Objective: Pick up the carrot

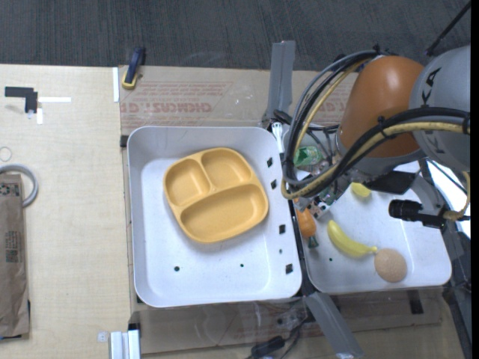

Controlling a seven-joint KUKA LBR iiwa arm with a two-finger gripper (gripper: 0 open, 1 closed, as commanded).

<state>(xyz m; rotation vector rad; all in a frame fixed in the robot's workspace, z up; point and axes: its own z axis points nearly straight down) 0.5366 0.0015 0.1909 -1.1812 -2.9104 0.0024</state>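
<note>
The carrot (305, 224) is a small orange piece at the left wall of the right bin (419, 275), partly hidden under cables. My gripper (322, 205) hangs low over that corner, just up and right of the carrot, beneath the orange-banded wrist (382, 103). The arm and its hoses cover the upper half of the right bin.
A yellow banana (350, 242) and a tan egg-shaped item (390, 265) lie in the right bin's front part, with a small yellow piece (361, 191) and a green item (306, 155) farther back. The left bin (150, 275) holds a yellow divided plate (215, 194).
</note>
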